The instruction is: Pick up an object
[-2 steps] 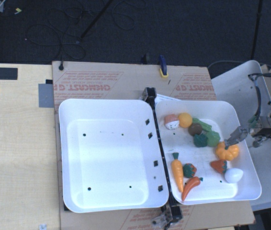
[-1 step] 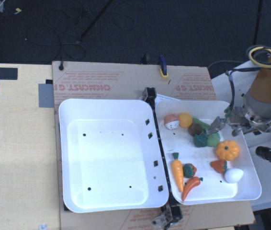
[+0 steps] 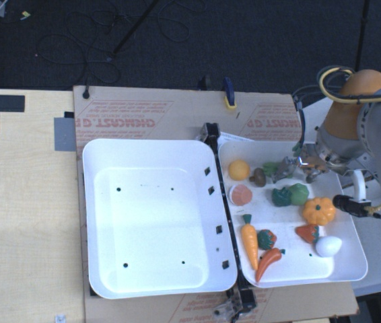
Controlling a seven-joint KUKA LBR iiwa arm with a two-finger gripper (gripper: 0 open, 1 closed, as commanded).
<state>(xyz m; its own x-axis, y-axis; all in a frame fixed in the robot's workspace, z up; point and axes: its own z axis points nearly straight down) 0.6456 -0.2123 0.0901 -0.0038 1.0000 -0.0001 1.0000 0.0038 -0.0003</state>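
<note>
The right bin holds several toy foods. Among them are a yellow ball, a brown piece, a pink disc, a green vegetable and an orange pumpkin. Toward the front lie a carrot, a red pepper, a small red-and-green piece, a red piece and a white egg. My gripper hangs low over the back of this bin, just behind the green vegetable and right of the brown piece. Nothing shows in its grasp.
The left bin sits beside the right one, with a black divider strip between them. The grey arm with its orange band comes in from the right over the bin's back right corner. Cardboard lies under both bins.
</note>
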